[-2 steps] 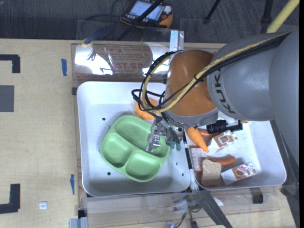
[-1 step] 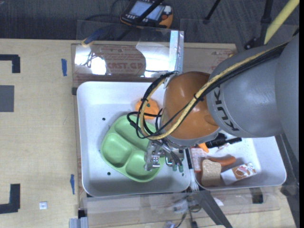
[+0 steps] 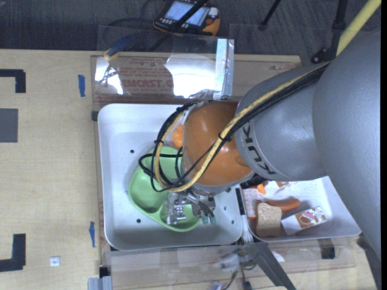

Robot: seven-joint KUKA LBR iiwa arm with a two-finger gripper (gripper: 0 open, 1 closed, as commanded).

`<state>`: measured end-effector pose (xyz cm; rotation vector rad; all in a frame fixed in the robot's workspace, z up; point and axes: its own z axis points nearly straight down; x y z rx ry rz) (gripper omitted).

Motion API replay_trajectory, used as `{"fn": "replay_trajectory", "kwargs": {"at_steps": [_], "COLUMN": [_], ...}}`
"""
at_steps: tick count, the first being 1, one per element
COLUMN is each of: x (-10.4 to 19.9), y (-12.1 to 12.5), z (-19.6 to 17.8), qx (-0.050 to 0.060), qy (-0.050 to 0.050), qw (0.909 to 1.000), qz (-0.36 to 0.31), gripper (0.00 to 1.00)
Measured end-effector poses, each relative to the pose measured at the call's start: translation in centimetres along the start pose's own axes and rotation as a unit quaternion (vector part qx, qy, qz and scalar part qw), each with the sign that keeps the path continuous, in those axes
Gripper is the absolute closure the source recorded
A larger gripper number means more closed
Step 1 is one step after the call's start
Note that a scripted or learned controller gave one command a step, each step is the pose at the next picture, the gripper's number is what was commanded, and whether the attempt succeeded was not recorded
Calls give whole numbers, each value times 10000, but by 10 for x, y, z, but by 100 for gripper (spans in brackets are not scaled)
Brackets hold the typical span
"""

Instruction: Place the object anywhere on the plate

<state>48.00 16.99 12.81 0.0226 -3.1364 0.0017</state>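
Observation:
A light green plate [image 3: 145,193] lies in the front part of the left white bin [image 3: 115,162]. My gripper [image 3: 181,213] hangs right over the plate's near right edge, pointing down, and covers that part of it. The orange wrist band [image 3: 211,147] and looped cables hide the bin's middle and right side. A small orange object [image 3: 176,135] peeks out from behind the cables, above the plate. I cannot make out anything held in the gripper.
The right bin [image 3: 341,213] holds a bread slice [image 3: 269,219], a reddish sausage [image 3: 285,204] and a small printed packet [image 3: 311,216]. A clear plastic panel [image 3: 163,71] stands behind the left bin. The grey arm covers most of the right side.

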Motion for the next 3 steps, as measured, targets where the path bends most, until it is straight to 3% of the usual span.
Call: {"fn": "replay_trajectory", "kwargs": {"at_steps": [1,2,3], "x": [-67,-13,-15], "y": [-32,7,-51], "z": [-39,-22,-28], "qx": [-8,-2,-2], "qy": [-29,-2,-3], "qw": [9995,9941,9978], "qz": [323,-1084,-669], "gripper": [100,100,100]}}
